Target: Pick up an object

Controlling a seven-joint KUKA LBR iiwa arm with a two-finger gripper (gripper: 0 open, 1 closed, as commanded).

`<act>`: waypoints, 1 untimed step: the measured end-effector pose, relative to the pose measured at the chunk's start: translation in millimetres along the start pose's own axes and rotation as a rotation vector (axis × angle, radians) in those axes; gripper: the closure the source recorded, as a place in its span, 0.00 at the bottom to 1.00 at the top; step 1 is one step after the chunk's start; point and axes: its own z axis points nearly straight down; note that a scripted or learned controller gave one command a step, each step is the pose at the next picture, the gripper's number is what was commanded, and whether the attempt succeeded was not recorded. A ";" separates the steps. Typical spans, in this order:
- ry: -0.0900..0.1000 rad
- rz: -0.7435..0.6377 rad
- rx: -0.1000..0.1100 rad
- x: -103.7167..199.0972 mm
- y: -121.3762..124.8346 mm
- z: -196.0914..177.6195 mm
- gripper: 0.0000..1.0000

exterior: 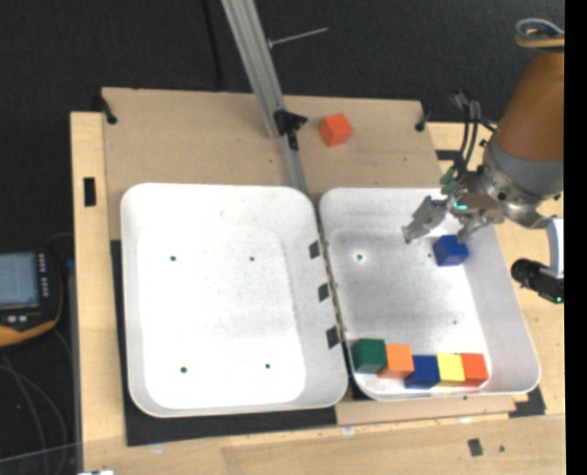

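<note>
While the left bin sat bare and white, an orange cube lay out on the bench beyond both bins, near its far edge. Along the right bin's near edge ran a row of blocks: green, orange, blue, yellow, red-orange. Near the far right corner lay a blue cube, and the gripper hung just over it, fingers spread, gripping nothing!
</note>
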 end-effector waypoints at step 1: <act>0.000 0.001 -0.003 -0.8 0.8 -11.2 1.00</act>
